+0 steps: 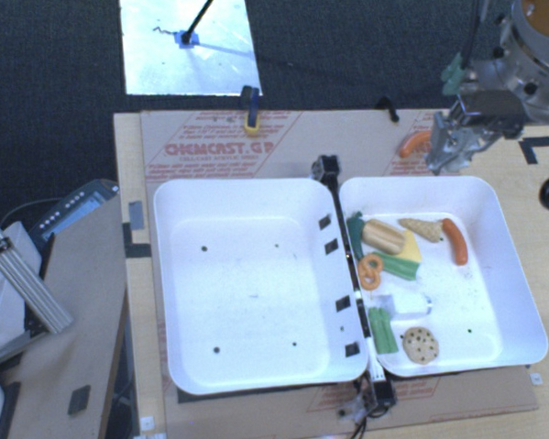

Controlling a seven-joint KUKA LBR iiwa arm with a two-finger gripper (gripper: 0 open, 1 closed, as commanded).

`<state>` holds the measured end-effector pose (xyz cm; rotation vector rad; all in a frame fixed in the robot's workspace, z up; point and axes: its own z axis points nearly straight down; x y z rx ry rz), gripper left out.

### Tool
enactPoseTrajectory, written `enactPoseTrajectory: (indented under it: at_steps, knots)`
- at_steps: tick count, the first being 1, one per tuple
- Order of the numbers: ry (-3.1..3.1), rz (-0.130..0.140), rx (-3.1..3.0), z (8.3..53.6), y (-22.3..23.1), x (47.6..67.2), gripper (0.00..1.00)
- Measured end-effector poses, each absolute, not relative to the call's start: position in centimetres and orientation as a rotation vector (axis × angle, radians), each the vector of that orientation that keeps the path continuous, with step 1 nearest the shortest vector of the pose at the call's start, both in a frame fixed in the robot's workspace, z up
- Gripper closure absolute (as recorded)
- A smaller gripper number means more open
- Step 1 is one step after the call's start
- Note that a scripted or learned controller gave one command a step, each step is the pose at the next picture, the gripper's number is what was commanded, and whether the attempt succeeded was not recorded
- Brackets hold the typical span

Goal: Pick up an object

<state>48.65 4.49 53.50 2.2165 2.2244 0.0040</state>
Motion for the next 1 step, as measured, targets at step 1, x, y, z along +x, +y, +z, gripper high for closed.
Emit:
enactPoseTrajectory:
  at_steps: [1]
  knots:
    - [2.224, 0.004, 2.216, 53.51, 5.03, 48.65, 1.0]
